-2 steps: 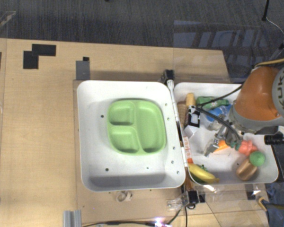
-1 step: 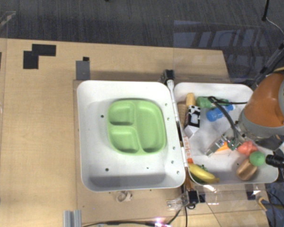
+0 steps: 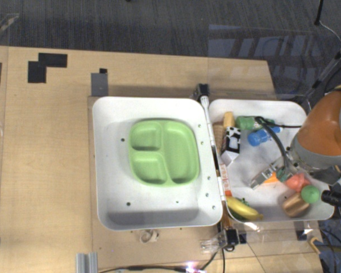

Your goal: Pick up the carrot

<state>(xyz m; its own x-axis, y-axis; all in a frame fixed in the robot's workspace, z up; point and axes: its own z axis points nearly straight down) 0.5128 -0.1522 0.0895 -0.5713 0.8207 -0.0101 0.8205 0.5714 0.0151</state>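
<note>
Camera view: the small orange carrot (image 3: 270, 179) lies in the right white bin (image 3: 290, 108), lower-middle area. You see just a short orange stub of it; the rest is covered by the hand.

The metal two-finger hand (image 3: 263, 178) sits right at the carrot, touching or overlapping it. One silver finger (image 3: 258, 180) sticks out to the left, low over the bin floor. You can't tell whether the fingers are apart or together, or whether the carrot is actually between them. The grey arm with the orange band (image 3: 325, 131) comes in from the right and covers that bin's right side.

Around the carrot: a pinkish-red round piece (image 3: 296, 182) just to its right, a green ball (image 3: 310, 194) beside that, and a brown cylinder (image 3: 295, 206) below. A yellow banana (image 3: 242, 209) lies at the bin's lower left corner. Higher up there is a blue cylindrical piece (image 3: 258, 137) and a black-and-white item (image 3: 232, 139).

The left white bin (image 3: 109, 152) holds a light green three-compartment tray (image 3: 162, 152).

Both bins sit on a light wooden desk (image 3: 40, 169). Dark grey carpet floor (image 3: 159, 16) runs behind the desk.
</note>
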